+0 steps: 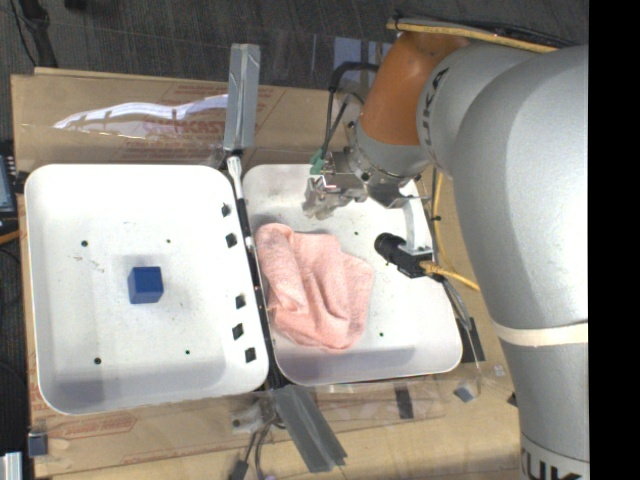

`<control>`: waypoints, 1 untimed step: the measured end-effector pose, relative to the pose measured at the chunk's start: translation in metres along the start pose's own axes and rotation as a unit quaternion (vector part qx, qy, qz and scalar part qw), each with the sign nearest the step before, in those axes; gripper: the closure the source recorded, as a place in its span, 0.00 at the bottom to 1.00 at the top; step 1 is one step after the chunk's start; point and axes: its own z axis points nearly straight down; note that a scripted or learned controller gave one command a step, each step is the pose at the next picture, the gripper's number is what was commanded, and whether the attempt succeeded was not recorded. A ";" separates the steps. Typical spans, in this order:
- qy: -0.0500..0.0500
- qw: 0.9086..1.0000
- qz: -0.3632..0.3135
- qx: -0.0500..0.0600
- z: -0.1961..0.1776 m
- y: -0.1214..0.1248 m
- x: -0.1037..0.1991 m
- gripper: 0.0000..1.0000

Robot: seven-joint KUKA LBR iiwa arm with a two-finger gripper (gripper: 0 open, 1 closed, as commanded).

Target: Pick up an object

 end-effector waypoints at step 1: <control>0.000 1.000 0.000 0.000 0.000 0.000 0.000 0.00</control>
